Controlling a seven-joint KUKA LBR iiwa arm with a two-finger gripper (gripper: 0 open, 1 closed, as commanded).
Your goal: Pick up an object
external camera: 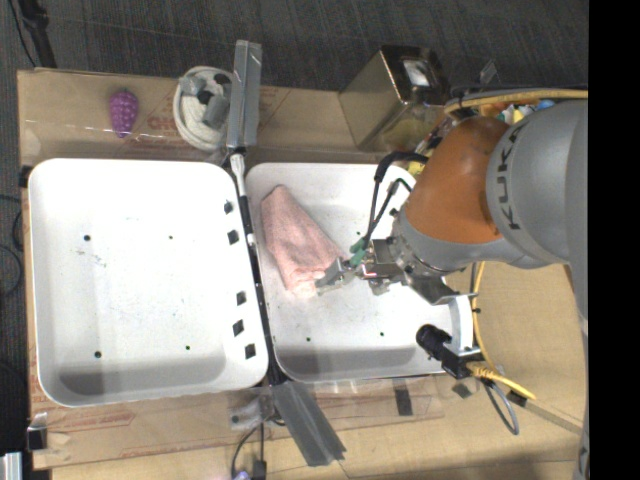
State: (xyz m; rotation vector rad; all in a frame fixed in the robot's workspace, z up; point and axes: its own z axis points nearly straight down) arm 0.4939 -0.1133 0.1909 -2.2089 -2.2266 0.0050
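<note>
A pink folded cloth lies in the right bin, against its left side. The arm reaches in from the right, its orange band above the wrist. My gripper is low over the bin floor, right at the cloth's lower right edge. The fingertips touch or nearly touch the cloth's edge. I cannot make out how the fingers stand or whether any cloth is between them.
The left bin sits beside the right one, with a divider bar between them. Behind the bins on the bench lie a purple grape-like object, a white coiled item and a tan box.
</note>
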